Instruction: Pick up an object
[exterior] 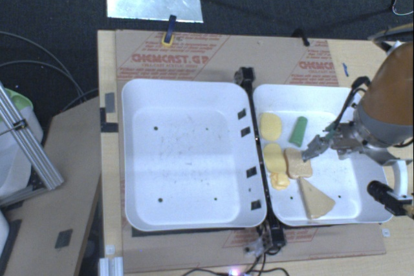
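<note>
Now claw [315, 149] low (rt bin [349, 213]), over bread [298, 165].

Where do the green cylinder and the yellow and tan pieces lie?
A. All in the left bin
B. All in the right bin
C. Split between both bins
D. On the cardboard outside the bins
B: the green cylinder, yellow pieces and tan wedge all lie inside the right bin.

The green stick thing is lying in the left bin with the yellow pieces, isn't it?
Not quite. The camera view shows the green stick lying in the right bin, not the left one. The yellow pieces are there with it, just to its left.
</note>
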You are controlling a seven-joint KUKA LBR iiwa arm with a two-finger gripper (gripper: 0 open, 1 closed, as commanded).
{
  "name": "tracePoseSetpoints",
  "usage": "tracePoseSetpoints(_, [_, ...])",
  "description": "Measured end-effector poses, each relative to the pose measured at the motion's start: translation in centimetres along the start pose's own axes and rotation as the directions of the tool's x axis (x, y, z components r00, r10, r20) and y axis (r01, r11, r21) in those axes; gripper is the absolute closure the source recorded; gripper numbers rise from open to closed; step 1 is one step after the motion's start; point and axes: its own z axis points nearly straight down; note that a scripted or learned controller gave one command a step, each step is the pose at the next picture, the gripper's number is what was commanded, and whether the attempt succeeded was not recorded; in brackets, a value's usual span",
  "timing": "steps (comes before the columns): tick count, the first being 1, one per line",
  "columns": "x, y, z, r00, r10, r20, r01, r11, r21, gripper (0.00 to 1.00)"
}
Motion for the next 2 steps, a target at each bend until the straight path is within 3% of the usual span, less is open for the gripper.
tracePoseSetpoints(1, [2.5, -1.1, 7.7, 1.0, 0.0, -0.003, 0.0, 1.0, 0.008, 0.0])
tracePoseSetpoints(2, [2.2, 4.5, 9.5, 1.0, -0.003, 0.001, 0.003, 1.0, -0.004, 0.0])
